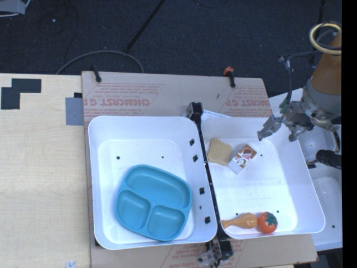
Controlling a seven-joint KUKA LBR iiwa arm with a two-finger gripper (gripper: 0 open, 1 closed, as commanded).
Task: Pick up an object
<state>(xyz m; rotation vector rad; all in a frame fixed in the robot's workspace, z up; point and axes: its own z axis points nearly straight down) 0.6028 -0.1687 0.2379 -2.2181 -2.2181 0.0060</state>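
Sitting on pale wood bench [39,172], two white bins [106,135]; dark carpet [167,27] behind

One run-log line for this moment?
gripper: open, above right bin far edge | holding: nothing | nearest: small box

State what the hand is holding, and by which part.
Nothing is held. The hand hangs over the right bin's upper right rim, fingers spread, apart from the small box.

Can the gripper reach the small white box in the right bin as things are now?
Probably yes. The gripper hovers at the right bin's upper right corner, and the small white box lies uncovered, apart from the tan block beside it.
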